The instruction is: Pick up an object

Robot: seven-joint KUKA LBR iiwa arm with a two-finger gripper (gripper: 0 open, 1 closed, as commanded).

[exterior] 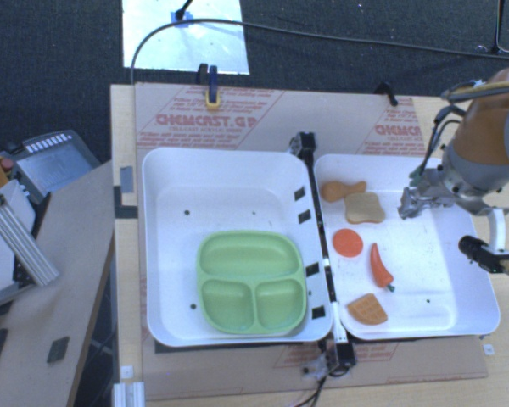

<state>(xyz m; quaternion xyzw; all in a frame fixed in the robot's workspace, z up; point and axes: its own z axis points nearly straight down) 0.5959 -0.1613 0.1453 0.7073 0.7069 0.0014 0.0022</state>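
Gripper (410,203) is seen in the right bin (458,312), finger state indeterminable, just beside the bread slice (364,208). Slice judged light, stiff, flat; edges are best gripped.

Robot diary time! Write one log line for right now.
arm: over right bin | gripper: beside bread slice | holding: nothing seen | green tray: left bin

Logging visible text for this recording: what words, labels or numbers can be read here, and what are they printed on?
"CHEMCAST GP", in red on the protective sheet behind the left bin.
The same red print on the sheet behind the right bin, partly hidden by the arm; only "CHEMCA" reads.
Smaller red lines beneath both: too small to read.
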